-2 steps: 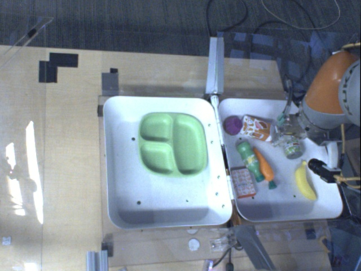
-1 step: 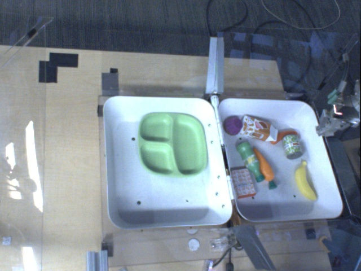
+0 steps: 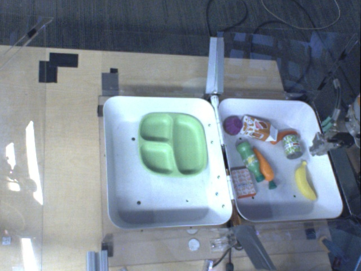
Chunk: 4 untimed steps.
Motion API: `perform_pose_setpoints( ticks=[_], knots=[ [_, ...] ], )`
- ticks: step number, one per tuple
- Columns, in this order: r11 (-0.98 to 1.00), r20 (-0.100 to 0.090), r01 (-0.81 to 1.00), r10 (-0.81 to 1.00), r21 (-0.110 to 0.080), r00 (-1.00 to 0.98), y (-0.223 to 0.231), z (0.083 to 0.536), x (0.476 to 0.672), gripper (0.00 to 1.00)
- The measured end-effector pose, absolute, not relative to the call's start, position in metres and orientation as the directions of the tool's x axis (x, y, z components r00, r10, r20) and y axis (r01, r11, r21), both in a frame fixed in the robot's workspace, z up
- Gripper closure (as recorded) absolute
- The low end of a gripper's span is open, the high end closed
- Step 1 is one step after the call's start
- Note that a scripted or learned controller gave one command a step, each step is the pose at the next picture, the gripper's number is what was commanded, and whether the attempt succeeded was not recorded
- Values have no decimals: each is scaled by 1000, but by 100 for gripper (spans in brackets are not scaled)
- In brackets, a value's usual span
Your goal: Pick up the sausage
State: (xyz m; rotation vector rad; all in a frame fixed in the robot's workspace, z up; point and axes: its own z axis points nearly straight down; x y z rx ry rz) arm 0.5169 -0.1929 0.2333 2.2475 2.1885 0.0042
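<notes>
Gripper (image 3: 322, 144) sits at the right rim of the right bin (image 3: 324, 205), over the wall, not yet among the goods; wide or narrow, cannot tell, too small and blurred; nothing seen held. Step in hand, as I judge: the approach, pick not begun. Just inward of the gripper stands a small green-labelled can (image 3: 292, 146). Touching its far side, beyond it from the gripper, lies a reddish-brown piece which I take for the sausage (image 3: 284, 135), partly hidden by the can and butted against a juice carton (image 3: 259, 128) further in. Next move calls for reaching in past the can and coming down on the short exposed stretch of sausage. The can and carton crowd it on both sides and are likely to be nudged or caught instead. Toward the front of the bin from the gripper, a banana (image 3: 306, 181), apart from the rest. Further in: a carrot (image 3: 264, 164) lying against a green bottle (image 3: 247, 158), a small printed box (image 3: 243, 183), a purple lump (image 3: 232, 125). Farthest off, the left bin (image 3: 121, 168) with a green divided plate (image 3: 172, 143)
</notes>
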Motion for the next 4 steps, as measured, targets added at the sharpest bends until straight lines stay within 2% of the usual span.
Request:
perform_pose_setpoints(
  ticks=[1, 2, 3, 4],
  knots=[
    [-79, -1, 997, 997, 7, 79, -200, 244, 489, 100],
    [-131, -1, 991, 991, 5, 131, -202, 215, 489, 100],
    [-9, -3, 1000, 1000, 9, 9, -201, 248, 489, 100],
    [8, -2, 1000, 1000, 6, -8, -204, 234, 489, 100]
  ],
)
